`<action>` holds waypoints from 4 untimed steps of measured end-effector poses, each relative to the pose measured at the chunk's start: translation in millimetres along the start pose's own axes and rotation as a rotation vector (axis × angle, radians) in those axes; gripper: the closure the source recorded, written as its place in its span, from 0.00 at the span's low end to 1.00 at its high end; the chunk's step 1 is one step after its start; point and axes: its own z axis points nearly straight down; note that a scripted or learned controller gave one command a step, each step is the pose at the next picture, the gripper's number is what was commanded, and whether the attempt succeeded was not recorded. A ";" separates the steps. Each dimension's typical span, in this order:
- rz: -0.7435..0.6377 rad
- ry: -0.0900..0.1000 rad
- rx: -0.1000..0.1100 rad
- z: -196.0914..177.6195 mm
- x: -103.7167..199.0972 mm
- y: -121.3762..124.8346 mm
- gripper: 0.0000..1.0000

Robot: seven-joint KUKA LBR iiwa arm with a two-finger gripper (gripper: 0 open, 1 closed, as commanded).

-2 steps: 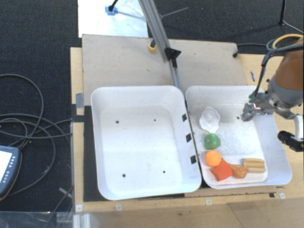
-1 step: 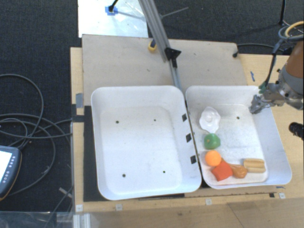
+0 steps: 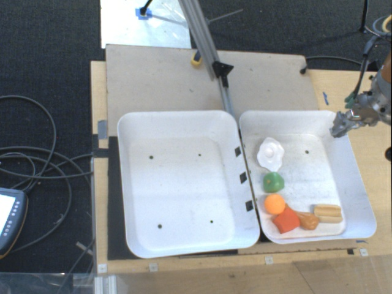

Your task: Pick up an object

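While the gripper (image 3: 340, 126) hovers at the right bin's (image 3: 361, 188) far rim, jaws' state indiscernible, I note the orange ball (image 3: 274, 204), green ball (image 3: 273, 181) and red block (image 3: 285, 221) crowded together; a descent there risks nudging neighbours

Smooth, slightly glossy white plastic bins (image 3: 184, 182); matt, scuffed board on pale wood worktop (image 3: 159, 78); dull grey metal pole (image 3: 199, 23); rough dark carpet floor (image 3: 43, 48).
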 end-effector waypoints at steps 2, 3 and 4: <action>-0.007 0.004 0.004 -3.0 114.9 14.9 1.00; -0.006 0.004 0.006 -6.0 164.1 10.7 1.00; -0.007 0.005 0.005 -10.5 221.9 13.0 1.00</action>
